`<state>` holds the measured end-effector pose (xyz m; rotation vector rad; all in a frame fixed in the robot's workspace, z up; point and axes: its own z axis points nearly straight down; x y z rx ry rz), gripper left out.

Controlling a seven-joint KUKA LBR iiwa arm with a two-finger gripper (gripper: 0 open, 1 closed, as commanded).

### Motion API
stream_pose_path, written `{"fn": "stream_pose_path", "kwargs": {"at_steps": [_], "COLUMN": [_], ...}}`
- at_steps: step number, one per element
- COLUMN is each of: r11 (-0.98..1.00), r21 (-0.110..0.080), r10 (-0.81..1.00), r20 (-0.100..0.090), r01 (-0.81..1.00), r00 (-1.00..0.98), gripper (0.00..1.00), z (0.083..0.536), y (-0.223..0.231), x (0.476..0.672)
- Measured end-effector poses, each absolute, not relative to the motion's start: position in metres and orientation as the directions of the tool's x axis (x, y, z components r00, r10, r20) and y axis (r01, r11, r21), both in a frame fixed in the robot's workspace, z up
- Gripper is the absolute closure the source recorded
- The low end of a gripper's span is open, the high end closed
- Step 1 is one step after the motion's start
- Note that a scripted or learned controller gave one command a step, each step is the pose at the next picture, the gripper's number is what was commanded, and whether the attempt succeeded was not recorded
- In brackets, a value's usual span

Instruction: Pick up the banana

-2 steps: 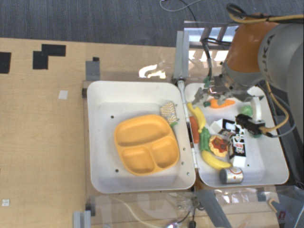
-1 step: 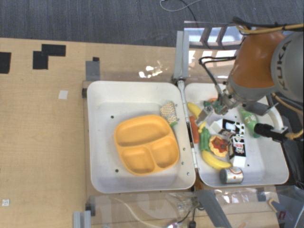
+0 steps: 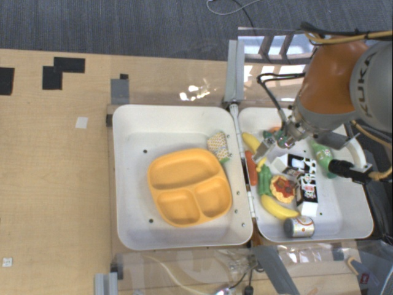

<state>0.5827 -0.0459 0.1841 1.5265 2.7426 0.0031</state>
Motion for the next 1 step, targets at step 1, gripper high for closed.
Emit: {"fn": "stream_pose_path", "kwargs": {"at_steps": [1], "r11": [0.527], "r21": [0.003], "r10": [0.850], "r20": [-0.001], "r01": [0.850], "r00": [-0.527], "gripper": [0.00], "z": [0.1841], "y": [-0.0459], "x": [0.5827]}}
